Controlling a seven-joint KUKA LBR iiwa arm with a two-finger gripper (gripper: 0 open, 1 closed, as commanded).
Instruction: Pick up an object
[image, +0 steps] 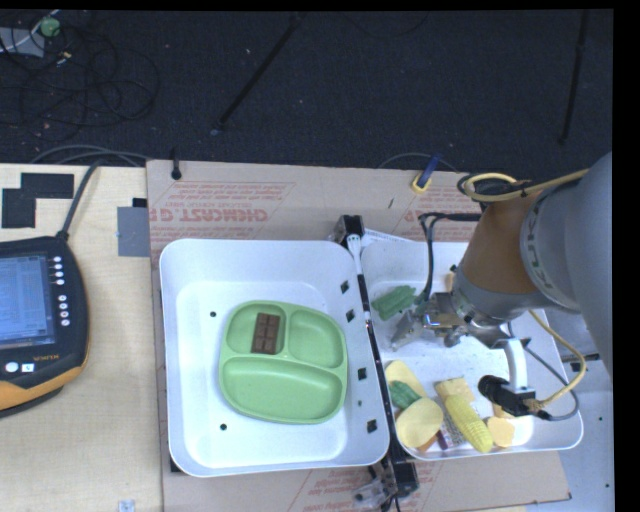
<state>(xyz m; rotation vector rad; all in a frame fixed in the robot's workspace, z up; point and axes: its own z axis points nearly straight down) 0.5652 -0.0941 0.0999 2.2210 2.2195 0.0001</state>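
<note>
While the grey two-finger gripper (412, 326) hangs low in the right white bin (570, 432) | step: approach, judged | grip: cannot tell | target: flat green plastic piece (393, 301) just beside it | next: descend squarely, close

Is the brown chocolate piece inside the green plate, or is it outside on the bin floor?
Inside. The chocolate piece lies flat in the upper left compartment of the green plate, within its raised rim.

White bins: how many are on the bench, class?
2. One white bin lies on the left with a green plate in it; the other bin lies on the right under the arm.
</note>
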